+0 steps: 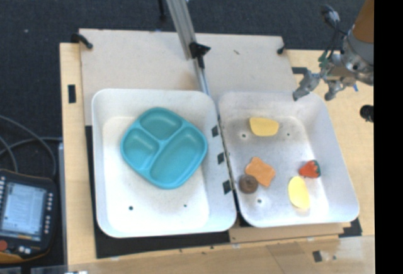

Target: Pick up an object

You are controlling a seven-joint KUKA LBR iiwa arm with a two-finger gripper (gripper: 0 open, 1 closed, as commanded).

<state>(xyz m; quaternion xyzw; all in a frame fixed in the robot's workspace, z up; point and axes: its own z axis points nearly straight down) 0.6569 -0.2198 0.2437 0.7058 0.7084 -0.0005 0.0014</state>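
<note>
Right bin (327, 140) holds the pick candidates, spread apart for clean grasps: yellow piece (264, 126), orange block (261, 171), brown disc (249, 184), red item (309, 169), lemon (298, 193). Left bin (107, 140) holds a teal tray (164, 147). Gripper (318, 85) hovers over the right bin's top-right corner, fingers spread, holding and touching nothing.
</note>
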